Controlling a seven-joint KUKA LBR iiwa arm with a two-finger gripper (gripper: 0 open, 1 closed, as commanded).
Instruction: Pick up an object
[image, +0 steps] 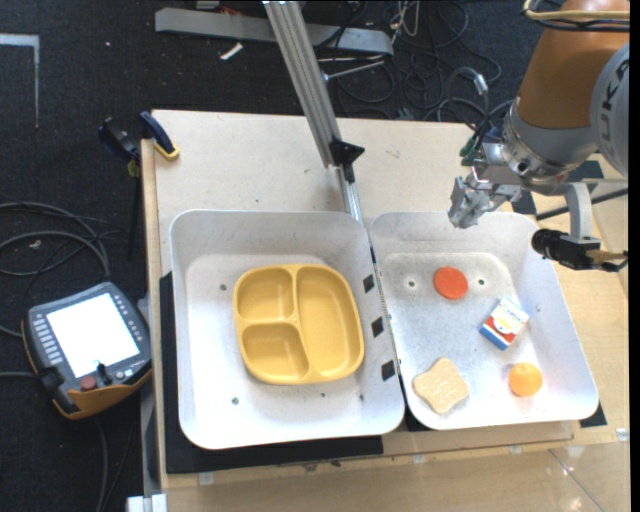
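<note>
**Over the right bin's back edge: arm parked, nothing picked**

Up at the far rim of the right white shallow bin (560, 330), the pincer (466, 214) hangs off the grey arm with the orange band (565, 80), which comes in from the right. It's pointing down, just above the bin's back wall. Honestly I can't tell how the pincer is set from this angle; the tip is a small grey blob and there's no object showing in it.

Stuff in the right bin, all lying on the floor of it and apart from each other:
- a flat round orange-red disc (451, 283), nearest the pincer, toward the back
- a small blue, white and red carton (503, 324), tilted, to the right of the middle
- a little orange ball-shaped fruit (525, 379) near the front right corner
- a tan slice of toast (441, 386) at the front left

The left white shallow bin (200, 300) sits right beside it and holds a yellow plastic tray with three compartments (298, 322), roughly in its middle.

Both bins rest on the pale wooden bench (240, 160). A slanted silver metal pole (310, 85) runs down to the gap between the bins. Off the bench on the left, a grey handheld controller with a screen (88, 345) lies on the dark floor.
</note>
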